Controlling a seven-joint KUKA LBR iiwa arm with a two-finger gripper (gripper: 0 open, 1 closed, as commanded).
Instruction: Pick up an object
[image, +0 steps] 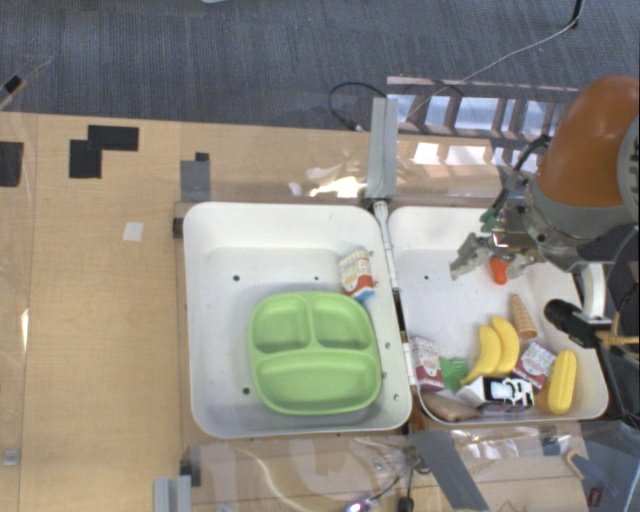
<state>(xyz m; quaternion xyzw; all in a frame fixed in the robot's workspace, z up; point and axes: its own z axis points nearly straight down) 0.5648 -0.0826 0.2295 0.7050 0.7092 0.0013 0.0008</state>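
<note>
From above, the tool (487, 257) hung over the bare upper part of the right bin (430, 290), its fingers spread wide with a small orange piece (499, 270) showing just beside them, though I couldn't say it was gripped. Below the tool lay the pickable clutter: bananas (497, 350), a cone (522, 314) and packets, probably heaped there to offer many targets.

floor: dark grey carpet (200, 50) is seen beyond the bench | bench: a pale wood top (90, 300) is marked with black squares (100, 150) | cable: a thin white cable (520, 45) is laid across the carpet
</note>
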